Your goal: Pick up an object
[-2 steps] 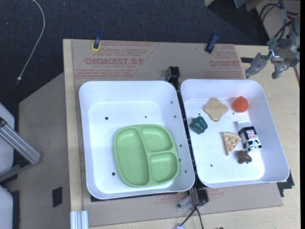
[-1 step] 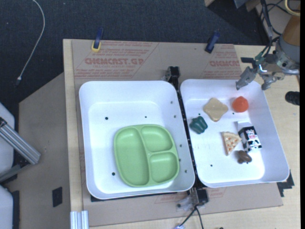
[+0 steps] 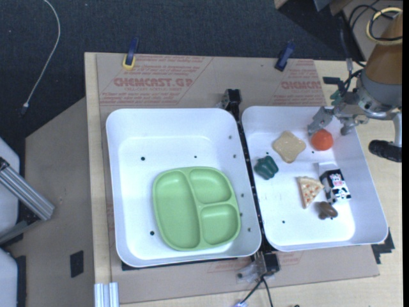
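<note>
My two fingers (image 3: 332,121) hang spread apart above the far rim of the right bin (image 3: 364,232), pinching nothing, with one orange-red ball (image 3: 323,140) just below them. Around that ball I count one tan bread slice (image 3: 288,147) beside it, one green pepper (image 3: 266,167), one pizza wedge (image 3: 309,190) whose long axis runs toward the near rim, tip nearest, one black-and-white carton (image 3: 335,185) and one brown lump (image 3: 328,212). The left bin (image 3: 121,165) holds one green three-part plate (image 3: 195,207); both bins sit on a printed cardboard sheet (image 3: 160,78) over dark carpet (image 3: 160,11).
</note>
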`<state>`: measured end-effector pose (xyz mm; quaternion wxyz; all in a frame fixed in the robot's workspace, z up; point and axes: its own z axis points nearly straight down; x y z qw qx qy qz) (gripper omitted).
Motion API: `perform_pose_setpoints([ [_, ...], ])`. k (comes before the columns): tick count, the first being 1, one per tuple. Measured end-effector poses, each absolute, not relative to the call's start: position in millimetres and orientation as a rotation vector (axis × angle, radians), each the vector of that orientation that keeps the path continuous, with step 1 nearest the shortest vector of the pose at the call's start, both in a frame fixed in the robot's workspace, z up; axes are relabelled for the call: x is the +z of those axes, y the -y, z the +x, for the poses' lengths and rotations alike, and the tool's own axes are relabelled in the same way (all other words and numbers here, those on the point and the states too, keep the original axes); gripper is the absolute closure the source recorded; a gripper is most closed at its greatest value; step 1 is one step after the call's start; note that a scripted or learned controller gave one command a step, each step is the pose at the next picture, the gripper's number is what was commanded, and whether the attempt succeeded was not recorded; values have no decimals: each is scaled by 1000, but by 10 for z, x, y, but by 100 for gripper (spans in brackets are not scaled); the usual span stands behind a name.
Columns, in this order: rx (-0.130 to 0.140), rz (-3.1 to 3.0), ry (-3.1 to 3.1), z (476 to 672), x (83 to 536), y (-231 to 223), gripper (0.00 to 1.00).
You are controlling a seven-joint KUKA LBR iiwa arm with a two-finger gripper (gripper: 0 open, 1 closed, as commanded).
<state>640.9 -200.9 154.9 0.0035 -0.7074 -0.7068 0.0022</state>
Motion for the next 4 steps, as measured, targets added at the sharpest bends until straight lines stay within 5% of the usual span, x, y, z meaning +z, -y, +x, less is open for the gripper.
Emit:
perform_pose_setpoints([
  [1,6,-2218,2216,6308,958,1995,0],
  [2,3,-2221,2220,6323,1104,2003,100],
  [4,-5,-2226,2227,6381,2194,2023,100],
])
